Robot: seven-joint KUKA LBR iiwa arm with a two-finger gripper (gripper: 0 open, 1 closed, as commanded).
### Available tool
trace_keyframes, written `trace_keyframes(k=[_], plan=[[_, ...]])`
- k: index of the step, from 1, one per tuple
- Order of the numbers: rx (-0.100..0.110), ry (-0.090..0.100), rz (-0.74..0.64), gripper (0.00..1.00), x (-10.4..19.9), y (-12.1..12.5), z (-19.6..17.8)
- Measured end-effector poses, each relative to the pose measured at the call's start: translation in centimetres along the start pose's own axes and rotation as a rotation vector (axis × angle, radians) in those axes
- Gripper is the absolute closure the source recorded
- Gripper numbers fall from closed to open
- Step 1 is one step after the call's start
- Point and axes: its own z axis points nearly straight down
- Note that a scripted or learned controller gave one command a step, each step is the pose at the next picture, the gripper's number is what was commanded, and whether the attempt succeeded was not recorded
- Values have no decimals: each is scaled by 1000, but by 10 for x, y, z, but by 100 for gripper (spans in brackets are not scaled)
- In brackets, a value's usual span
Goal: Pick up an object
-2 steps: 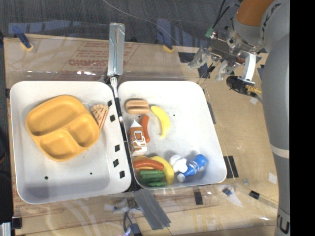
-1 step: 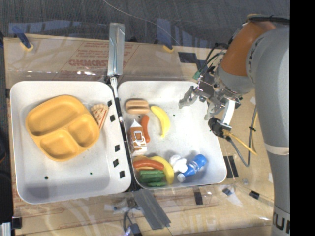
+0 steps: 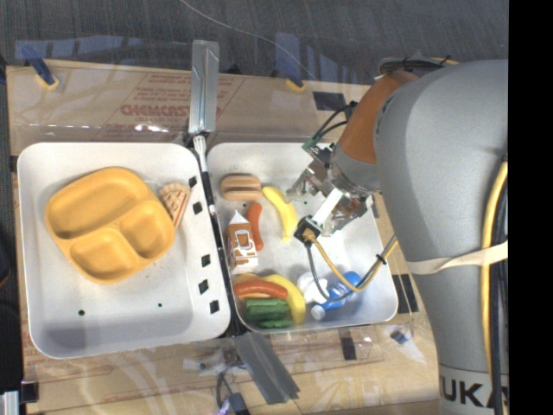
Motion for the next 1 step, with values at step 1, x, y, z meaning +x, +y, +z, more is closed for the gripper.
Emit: trace_keyframes(k=[1], plan=[[9,-8,267,0,-31,-66,-6]])
